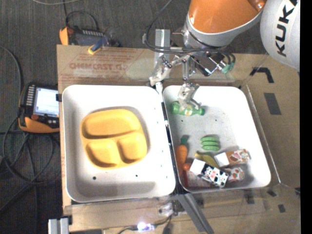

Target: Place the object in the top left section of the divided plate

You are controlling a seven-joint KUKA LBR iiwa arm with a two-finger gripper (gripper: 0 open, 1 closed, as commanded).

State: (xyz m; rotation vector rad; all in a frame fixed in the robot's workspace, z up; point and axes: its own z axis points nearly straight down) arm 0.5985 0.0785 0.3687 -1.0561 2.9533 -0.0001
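Note:
A yellow divided plate [114, 136] lies in the left bin [73, 179], with one long section along its far side and two smaller ones nearer me. A green bottle-shaped toy [189, 110] lies on its side at the far left of the right bin [243, 106]. My gripper [188, 97] hangs right over that toy, its tip at or just above the toy's far edge. The grey and orange arm reaches in from the upper right. I see nothing lifted off the bin floor.
The right bin's near part holds an orange carrot [181, 153], a green pea pod [210, 142], a banana [207, 158] and several small printed boxes [214, 173]. The wall between the bins [165, 126] runs just left of the green toy. Cables and a handset [41, 106] lie left of the bench.

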